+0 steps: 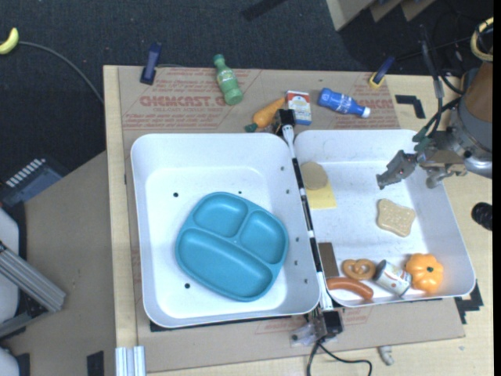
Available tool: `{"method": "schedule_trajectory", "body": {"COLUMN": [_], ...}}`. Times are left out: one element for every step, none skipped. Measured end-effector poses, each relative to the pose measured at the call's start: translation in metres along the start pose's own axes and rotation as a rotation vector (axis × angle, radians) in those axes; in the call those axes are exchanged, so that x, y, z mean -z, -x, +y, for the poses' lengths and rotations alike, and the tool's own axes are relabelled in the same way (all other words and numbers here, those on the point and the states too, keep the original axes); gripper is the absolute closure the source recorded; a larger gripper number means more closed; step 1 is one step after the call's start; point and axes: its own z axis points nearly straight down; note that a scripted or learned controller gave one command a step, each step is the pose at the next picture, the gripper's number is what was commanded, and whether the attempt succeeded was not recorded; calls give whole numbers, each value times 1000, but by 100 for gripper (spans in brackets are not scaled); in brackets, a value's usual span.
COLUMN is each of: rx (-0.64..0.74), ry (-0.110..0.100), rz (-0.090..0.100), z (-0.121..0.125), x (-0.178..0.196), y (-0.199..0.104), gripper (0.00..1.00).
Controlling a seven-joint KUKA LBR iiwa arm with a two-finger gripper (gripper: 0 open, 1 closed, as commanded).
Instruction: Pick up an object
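— What's in the bins from where you sit?

— I see the left bin [149,171] holding one blue divided tray [232,245], smooth plastic with three wells, set toward its near edge. The right bin [450,210] has a round tan cookie [315,176] and a yellow square slice [322,196] against its left wall, a pale ridged cracker [396,217] near the middle, and along the near edge a pretzel [359,269], a sausage [350,288], a small can [391,279] and an orange pumpkin [423,272] in the near right corner.

— And the gripper?

— My gripper [409,169] hangs over the right bin's far right part, fingers spread apart, nothing between them. The cracker lies just nearer than it, untouched. I've open white floor around the cracker; the near edge is crowded
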Motion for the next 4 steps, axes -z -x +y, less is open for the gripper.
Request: {"method": "schedule_trajectory", "body": {"rx": [-1, -1, -1, 1], "ry": [-1, -3, -2, 1], "rz": [0, 1, 1, 0], "z": [2, 16, -20, 72], "x": [-36, -131, -195, -194], "y": [48, 62, 75, 46], "gripper": [0, 0, 0, 0]}}
